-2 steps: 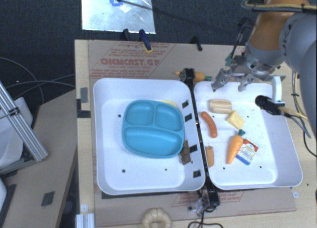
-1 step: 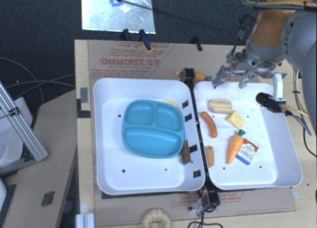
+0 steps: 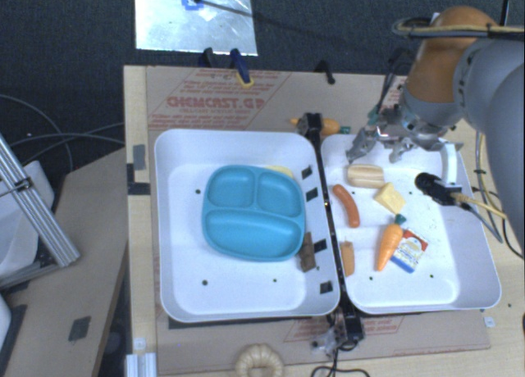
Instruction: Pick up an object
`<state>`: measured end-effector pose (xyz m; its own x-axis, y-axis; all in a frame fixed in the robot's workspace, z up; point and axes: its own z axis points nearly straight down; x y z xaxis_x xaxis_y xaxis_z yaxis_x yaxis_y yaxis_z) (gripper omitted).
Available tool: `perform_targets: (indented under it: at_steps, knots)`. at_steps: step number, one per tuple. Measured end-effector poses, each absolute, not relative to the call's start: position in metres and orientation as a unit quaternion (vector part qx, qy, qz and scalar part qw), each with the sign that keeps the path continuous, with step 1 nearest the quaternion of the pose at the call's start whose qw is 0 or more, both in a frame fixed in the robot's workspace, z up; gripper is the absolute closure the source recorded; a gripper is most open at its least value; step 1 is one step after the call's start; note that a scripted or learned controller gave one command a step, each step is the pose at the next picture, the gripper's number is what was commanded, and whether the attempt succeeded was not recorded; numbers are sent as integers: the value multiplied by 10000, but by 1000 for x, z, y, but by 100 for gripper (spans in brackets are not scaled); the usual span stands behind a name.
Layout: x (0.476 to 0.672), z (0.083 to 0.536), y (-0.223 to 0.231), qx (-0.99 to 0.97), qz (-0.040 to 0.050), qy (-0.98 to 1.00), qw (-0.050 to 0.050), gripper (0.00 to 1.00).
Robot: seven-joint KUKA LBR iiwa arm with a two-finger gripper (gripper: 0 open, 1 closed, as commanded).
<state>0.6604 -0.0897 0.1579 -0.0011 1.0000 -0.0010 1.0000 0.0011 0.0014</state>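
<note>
Several toy foods lie in the right bin (image 3: 435, 285). A pale bread roll (image 3: 366, 175) is nearest the gripper (image 3: 380, 152), just in front of it. A cheese wedge (image 3: 390, 199) and a sausage (image 3: 346, 205) lie near the roll, and further forward a carrot (image 3: 389, 246) lies just beside a small packet (image 3: 409, 251). The fingers (image 3: 358, 147) hang spread wide over the bin's far end, with nothing between them. A blue divided plate (image 3: 250, 211) sits in the left bin (image 3: 180, 285).

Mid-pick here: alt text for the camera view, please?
The gripper hangs open over the right bin's far end, near a bun; sausage, cheese and carrot lie nearby. The left bin holds a blue plate.
</note>
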Motion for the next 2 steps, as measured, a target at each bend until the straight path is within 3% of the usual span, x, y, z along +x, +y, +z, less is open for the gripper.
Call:
perform_targets:
  at_steps: [1, 2]
  knots:
    - [662, 97, -87, 7056, 0, 7086, 5, 0]
    - [664, 88, -87, 7056, 4, 7086, 15, 0]
